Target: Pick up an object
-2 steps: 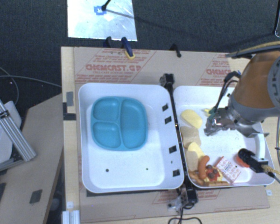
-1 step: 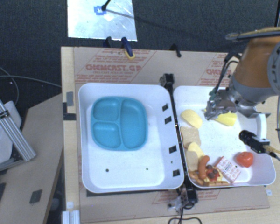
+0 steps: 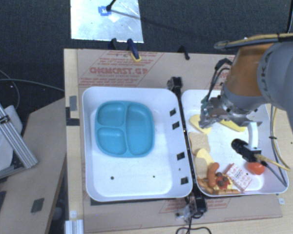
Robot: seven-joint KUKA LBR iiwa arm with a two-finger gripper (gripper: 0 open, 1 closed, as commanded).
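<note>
My gripper [image 3: 208,116] is low over the upper left part of the right bin [image 3: 272,186], under the grey arm with its orange band. It sits right at a flat yellow piece [image 3: 198,124] by the bin's left wall; whether it touches that piece I cannot tell. A yellow banana-like piece [image 3: 233,126] lies just to its right. Below the gripper lie a tan bread slice [image 3: 198,140] and a yellow cheese wedge [image 3: 204,156].
At the right bin's front lie a sausage [image 3: 213,173], fries [image 3: 219,190], a red and white packet [image 3: 240,177] and a red tomato [image 3: 256,168]. The left bin [image 3: 136,186] holds a blue divided plate [image 3: 124,128]. A ridge with black clips [image 3: 179,130] separates the bins.
</note>
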